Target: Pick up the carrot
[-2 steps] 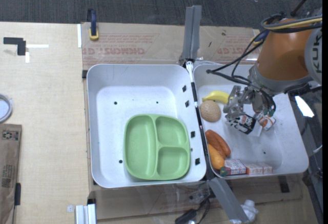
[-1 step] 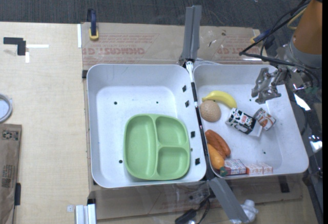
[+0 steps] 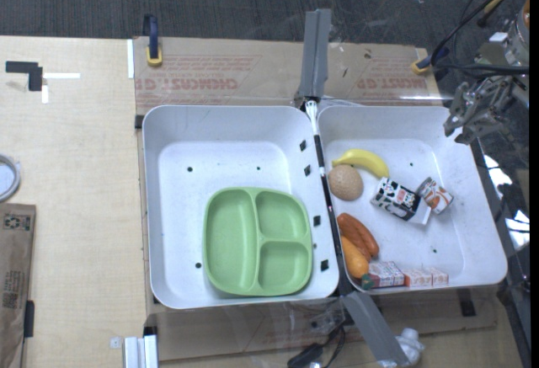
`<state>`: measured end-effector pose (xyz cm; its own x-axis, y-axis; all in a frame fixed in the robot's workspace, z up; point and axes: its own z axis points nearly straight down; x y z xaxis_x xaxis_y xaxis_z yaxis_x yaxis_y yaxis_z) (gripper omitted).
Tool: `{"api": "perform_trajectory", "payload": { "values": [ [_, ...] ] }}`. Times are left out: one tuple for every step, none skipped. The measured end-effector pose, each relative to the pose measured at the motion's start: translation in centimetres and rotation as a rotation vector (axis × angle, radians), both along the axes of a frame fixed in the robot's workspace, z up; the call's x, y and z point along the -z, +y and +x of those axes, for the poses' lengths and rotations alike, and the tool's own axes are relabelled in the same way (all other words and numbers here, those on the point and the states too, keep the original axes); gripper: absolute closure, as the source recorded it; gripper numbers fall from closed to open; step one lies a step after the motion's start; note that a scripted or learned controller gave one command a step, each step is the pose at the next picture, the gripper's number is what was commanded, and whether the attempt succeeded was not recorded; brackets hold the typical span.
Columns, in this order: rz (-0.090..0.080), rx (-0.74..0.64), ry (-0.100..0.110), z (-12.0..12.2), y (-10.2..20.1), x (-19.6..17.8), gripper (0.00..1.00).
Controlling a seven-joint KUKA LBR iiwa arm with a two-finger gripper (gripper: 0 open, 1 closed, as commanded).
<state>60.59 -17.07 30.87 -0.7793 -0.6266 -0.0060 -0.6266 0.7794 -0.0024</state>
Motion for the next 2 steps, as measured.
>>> {"api": "perform_trajectory", "payload": {
  "values": [
    [0.0, -0.216, 0.003, -5.1, -4.26, 5.06, 1.0],
    [0.002, -0.211, -0.002, -4.93, -4.16, 4.13, 1.0]
  ]
}}
